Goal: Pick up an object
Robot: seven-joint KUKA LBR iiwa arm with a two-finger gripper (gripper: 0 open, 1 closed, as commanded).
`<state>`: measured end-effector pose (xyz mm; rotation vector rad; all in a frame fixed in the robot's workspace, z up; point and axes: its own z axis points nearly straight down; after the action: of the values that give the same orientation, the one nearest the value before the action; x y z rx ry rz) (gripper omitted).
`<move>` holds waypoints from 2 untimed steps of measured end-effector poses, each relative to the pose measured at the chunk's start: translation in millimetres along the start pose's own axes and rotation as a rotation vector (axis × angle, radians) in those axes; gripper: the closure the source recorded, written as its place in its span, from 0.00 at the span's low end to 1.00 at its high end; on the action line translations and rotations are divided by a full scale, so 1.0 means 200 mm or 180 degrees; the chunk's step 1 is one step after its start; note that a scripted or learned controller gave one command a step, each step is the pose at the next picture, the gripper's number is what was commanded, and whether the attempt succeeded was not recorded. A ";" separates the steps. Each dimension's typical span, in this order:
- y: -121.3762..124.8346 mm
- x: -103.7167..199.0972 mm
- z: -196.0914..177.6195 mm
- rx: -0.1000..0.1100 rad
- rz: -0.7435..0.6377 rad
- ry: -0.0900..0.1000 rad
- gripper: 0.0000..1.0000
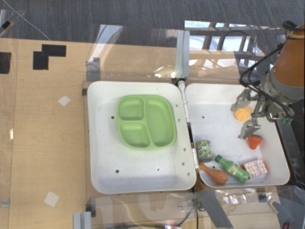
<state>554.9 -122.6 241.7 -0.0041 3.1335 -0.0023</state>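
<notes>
Nearest you, along the front wall of the right bin (281, 178), lies a row of small things: a brown drumstick-shaped toy (213, 173) by the front left corner, a green bottle (232, 169) lying on its side just beside it, and a small red-and-white patterned box (254, 167) right of the bottle. You'll see a small can with a green label (203, 150) standing behind the drumstick, close to the divider between the bins.

Look further back and to the right for the gripper (249, 115), which hangs over the right bin's rear right part with its fingers spread apart and nothing between them. A yellow, dimpled, roundish piece (242, 114) lies on the bin floor right at the fingers; whether they touch it you can't tell from this slant. A red strawberry-like toy (255, 141) sits just in front of the lower fingertip, near the bin's right wall.

Your left bin (102, 171) holds a light green divided plate (145, 121) with three compartments, set near the bin's middle, well apart from the gripper.
</notes>
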 end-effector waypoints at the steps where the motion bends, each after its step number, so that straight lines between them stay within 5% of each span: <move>1: 0.05 -0.06 0.59 -0.0004 0.0902 0.0022 0.00; 2: 0.17 -0.50 0.77 -0.0006 0.1088 -0.0005 0.00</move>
<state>656.0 -88.9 88.1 0.5285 3.0868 0.0029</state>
